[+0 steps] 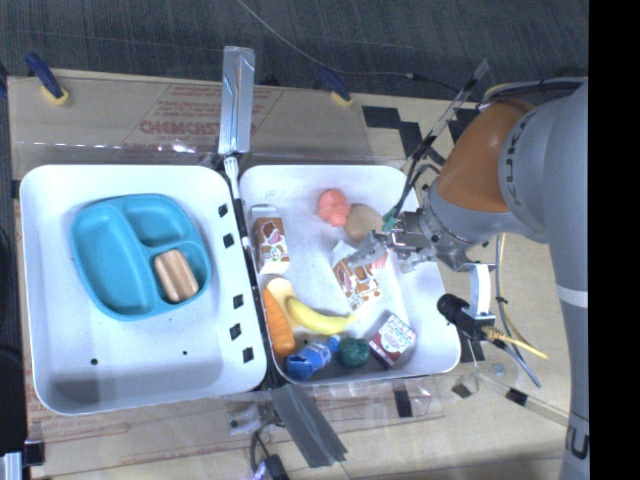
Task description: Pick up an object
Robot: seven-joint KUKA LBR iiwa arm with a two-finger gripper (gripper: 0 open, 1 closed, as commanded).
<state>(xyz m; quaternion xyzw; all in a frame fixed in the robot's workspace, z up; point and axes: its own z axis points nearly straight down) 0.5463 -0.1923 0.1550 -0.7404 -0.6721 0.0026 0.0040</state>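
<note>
Reaching in over the right bin (300, 183), the gripper (385, 243) sits low above a small printed carton (360, 280) lying just under and slightly toward the bin's near side of it. Whether the tool is spread or pressed together cannot be told; its tip merges with the carton's wrapper. The carton's print is brown and white, too small to read.

Just beyond the tool lie a tan rounded piece (362, 220), partly covered by it, and a pink ball (334, 206) beside that. Farther off, against the wall between the bins, stands a second carton (270, 245) with similar unreadable print. Below the tool toward the near rim are a banana (312, 315), a carrot (279, 326) touching it, a blue toy (308, 359), a dark green lump (352, 352) and a red packet (393, 339) whose label is illegible.

Well away, the left bin (60, 368) bears a blue divided tray (110, 268) holding a hot dog bun (176, 275). Red lettering on the cardboard (190, 113) behind the bins is faint; it cannot be read reliably.
</note>
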